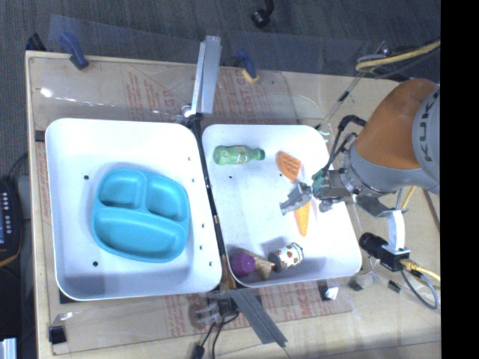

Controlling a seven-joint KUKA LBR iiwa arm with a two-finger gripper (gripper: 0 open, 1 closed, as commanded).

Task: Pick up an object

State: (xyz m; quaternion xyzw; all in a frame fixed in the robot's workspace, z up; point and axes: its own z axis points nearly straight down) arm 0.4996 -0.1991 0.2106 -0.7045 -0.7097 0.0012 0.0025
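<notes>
My gripper (297, 199) hangs over the right side of the right bin (254, 200), reaching in from the right. Just below it lies an orange cone-shaped piece (301, 218), with its upper end under the gripper. Another orange piece (289, 164) lies just above the gripper. A green bottle (238, 155) lies on its side near the bin's far wall. At the near wall sit a purple ball-like thing (242, 262), a small brown piece (265, 267) and a white and red toy (287, 256). Nothing is seen held.
The left bin (67, 200) holds a blue divided plate (141, 214). A metal divider bar (204, 73) stands between the bins at the back. Yellow cables (397, 54) run at the far right, beyond the bin.
</notes>
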